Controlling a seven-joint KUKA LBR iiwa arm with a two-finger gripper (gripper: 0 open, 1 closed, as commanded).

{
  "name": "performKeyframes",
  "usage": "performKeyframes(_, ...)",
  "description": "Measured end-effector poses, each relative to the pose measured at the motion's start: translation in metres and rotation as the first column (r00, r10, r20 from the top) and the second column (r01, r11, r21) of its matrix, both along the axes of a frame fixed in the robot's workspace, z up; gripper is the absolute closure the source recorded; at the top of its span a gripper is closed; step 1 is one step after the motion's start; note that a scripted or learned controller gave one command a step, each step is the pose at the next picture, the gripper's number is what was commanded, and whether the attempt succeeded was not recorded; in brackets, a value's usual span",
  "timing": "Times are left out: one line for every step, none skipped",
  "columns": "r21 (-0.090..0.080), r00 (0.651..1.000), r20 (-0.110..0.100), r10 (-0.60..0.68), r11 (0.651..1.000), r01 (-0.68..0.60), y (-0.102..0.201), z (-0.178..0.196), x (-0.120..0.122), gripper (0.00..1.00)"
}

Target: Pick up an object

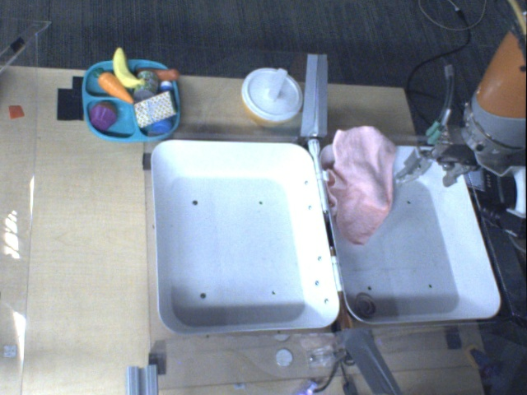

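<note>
A pink cloth (pixel 362 183) is being shown bunched in the far left corner of the right bin (pixel 436 278), its left edge being pressed against the rim beside the left bin (pixel 230 237). The gripper (pixel 416 163) is being held just beside the cloth's right edge, low over the bin's far side. It is being carried by the grey arm (pixel 494 130) that is being reached in from the right, with the orange band (pixel 506 76) being seen at the upper right corner. Whether the claw is released or clenched cannot be told from this angle. The cloth is possibly being touched by it, though the blur there is leaving the point unsettled.

A small dark round thing (pixel 365 307) is being seen in the right bin's near left corner, well apart from the cloth. On the bench (pixel 74 245) beyond the left bin, a blue tray (pixel 92 128) is being used to hold a toy banana (pixel 123 68), a carrot (pixel 114 86) and other small pieces. A white round bowl (pixel 272 95) is being kept near a grey metal bar (pixel 314 97) that is standing above the gap between the bins
</note>
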State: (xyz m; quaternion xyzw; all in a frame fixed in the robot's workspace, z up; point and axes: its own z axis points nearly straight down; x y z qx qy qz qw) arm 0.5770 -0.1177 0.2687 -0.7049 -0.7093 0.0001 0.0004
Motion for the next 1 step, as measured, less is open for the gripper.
performKeyframes(-0.001, 0.997, 0.003, -0.076, 0.997, 0.076, 0.0300, -0.1693, 0.0673, 0.00)
